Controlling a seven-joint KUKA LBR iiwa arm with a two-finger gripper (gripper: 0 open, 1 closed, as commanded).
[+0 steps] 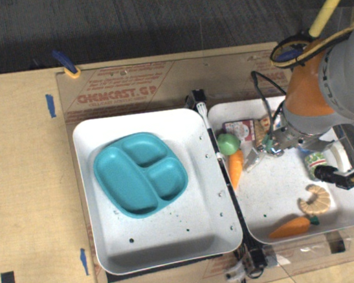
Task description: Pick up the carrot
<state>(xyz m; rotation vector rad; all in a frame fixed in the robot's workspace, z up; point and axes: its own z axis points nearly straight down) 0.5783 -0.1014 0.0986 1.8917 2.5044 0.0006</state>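
Observation:
Two orange carrot-like things lie in the right bin [264,204]. One carrot [235,170] rests along the bin's left wall, just below a green ball [228,143]. The other carrot [291,227], with a green tip, lies against the front wall. My gripper [258,154] hangs low over the bin's upper middle, just to the right of the upper carrot and apart from it. Nothing shows held in it.
A teal divided plate [141,173] fills much of the left bin [177,235]. The right bin also holds a printed packet [239,129] at the back, a green-labelled can [316,162] at the right and a tan croissant-shaped thing [316,198] above the front carrot.

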